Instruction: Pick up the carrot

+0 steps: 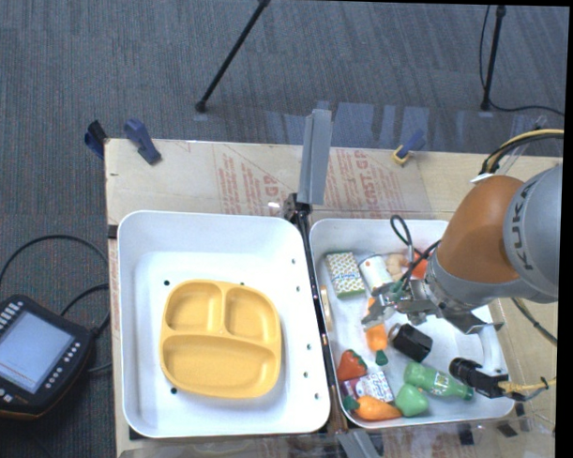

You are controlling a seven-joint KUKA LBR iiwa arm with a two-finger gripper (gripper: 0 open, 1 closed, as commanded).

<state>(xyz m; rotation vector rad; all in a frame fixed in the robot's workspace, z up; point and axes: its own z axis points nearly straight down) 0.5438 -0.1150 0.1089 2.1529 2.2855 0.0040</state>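
Right below the gripper (385, 308) sits a small carrot (377, 337); finger state can't be told, looks like approach step, needs a straight drop next.

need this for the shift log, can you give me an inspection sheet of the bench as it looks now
surface: cardboard-covered bench with two white bins, left bin and right bin
job's things: carrot lying at the right bin's front edge, apart from the gripper
clutter: yellow divided plate in the left bin; green bottle, red strawberry, small packets in the right bin
grippers: gripper low over the right bin's middle
cables: black cable at the wrist
surroundings: handheld controller on the carpet, left
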